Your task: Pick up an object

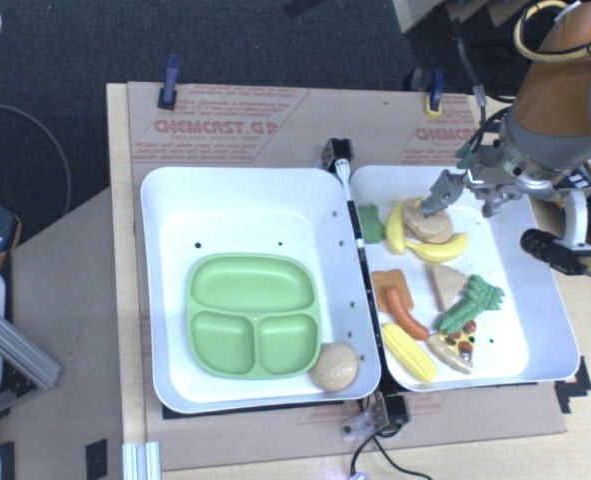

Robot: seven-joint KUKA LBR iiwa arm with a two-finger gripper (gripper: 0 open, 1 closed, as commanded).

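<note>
The right bin (545,298) holds the toy food. A tan round bun (430,227) lies on yellow bananas (443,249) near the far left of the bin. My gripper (467,197) hovers over the bin's far end, open, with nothing between its fingers. Its left finger (439,194) is just above the bun. Nearer the front lie a green broccoli (471,305), a red sausage (409,319), a corn cob (407,352), a pizza slice (455,350), a tan bread wedge (445,285) and an orange piece (392,285).
The left bin (165,268) carries a green divided plate (254,314) and a tan ball (335,366) at its front right corner. A green item (372,224) leans by the wall between the bins. Blue clamps (168,84) hold the far board edge.
</note>
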